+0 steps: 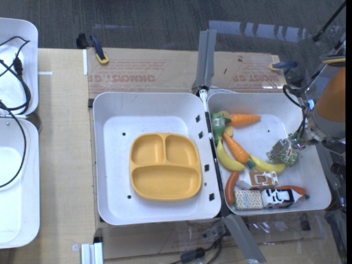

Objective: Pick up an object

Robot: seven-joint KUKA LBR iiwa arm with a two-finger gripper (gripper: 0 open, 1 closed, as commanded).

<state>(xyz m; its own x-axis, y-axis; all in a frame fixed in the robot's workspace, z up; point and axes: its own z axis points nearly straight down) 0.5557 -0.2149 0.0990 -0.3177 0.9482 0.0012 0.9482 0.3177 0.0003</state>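
Grey arm reaches in from the right; its claw (287, 146) sits low in the right bin (324, 194), against a green speckled item (288, 154), grip state impossible to tell. Bananas (236, 159), carrots (240, 119), and cartons (264, 197) lie nearby. Left bin (104, 147) holds a yellow tray (165, 166).

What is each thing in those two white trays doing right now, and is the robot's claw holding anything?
Yellow divided plate: flat in the left bin, compartments bare.
Two carrots: lying loose in the right bin.
Banana: lying beside the lower carrot.
Gripper: down in the right bin, at a green patterned item; grip unclear.
Small boxes: lying at the front edge.
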